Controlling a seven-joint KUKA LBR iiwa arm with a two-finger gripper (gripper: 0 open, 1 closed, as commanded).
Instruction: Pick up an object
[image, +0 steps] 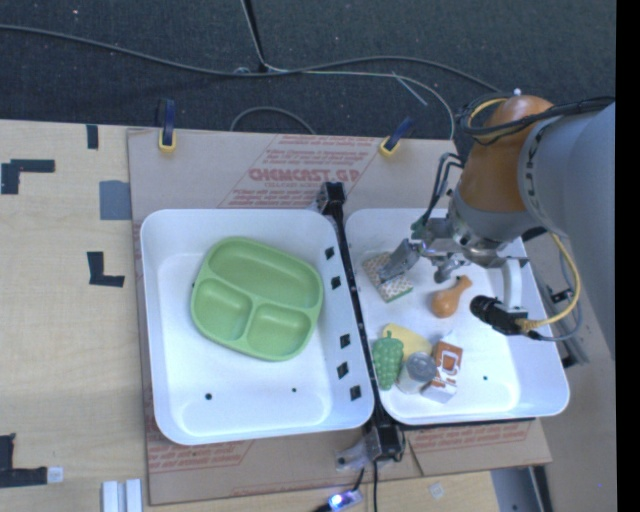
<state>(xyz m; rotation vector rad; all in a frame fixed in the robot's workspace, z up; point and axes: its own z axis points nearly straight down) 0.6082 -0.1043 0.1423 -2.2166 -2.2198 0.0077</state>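
The gripper (402, 259) hangs low over the right bin (540, 395), its grey fingers pointing toward the divider between the bins. Directly beneath its tips lies a small square item with a speckled tan-and-green surface (390, 280), touching or nearly touching them; whether it sits between the jaws I cannot tell, nor whether they are parted or closed, since the fingers blur into one dark shape. Just beside the jaws, toward the arm, lies an orange pear-shaped toy (452, 296). Farther below sit a green bumpy piece (387, 360), a yellow scrap (408, 337), a grey lump (419, 368) and a red-and-white carton (445, 366), partly overlapping. The left bin (165, 400) holds a green divided plate (258, 297).
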